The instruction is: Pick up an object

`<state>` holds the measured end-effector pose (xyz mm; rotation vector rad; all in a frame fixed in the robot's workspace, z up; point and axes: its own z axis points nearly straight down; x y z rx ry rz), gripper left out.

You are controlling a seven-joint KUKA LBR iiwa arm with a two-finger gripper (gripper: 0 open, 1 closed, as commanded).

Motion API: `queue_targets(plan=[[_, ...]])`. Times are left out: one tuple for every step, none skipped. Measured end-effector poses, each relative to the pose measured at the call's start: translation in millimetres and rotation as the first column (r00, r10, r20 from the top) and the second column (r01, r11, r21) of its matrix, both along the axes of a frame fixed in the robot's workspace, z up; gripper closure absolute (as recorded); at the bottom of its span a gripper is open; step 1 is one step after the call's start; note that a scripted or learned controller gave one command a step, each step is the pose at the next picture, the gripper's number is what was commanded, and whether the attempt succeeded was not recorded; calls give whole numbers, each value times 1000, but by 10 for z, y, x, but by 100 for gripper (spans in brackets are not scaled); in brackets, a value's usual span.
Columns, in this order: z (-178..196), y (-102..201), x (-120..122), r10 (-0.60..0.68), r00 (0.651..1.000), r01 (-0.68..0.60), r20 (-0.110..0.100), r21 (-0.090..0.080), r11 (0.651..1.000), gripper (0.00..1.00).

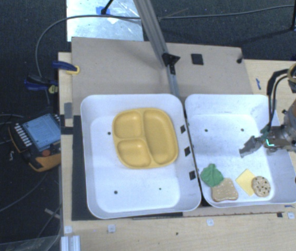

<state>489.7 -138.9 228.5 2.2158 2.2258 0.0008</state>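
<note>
Reaching in from the frame's right, our gripper hangs over the right bin; we cannot tell its state. Our candidates lie lower right: green leaf, bread slice, cheese square, cookie.

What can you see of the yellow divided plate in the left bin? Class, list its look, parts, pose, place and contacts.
The yellow divided plate is a rounded-square dish, matte and plastic-looking, with three compartments: one at the upper left, one at the lower left and a longer one down the right side. It lies flat and slightly rotated on the floor of the left white bin, toward its upper middle. Its compartments hold nothing, and it touches only the bin floor.
</note>
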Motion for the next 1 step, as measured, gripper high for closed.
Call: queue_targets(plan=[[4, 0, 2, 0, 1000, 0, 1, 0, 1000, 0]])
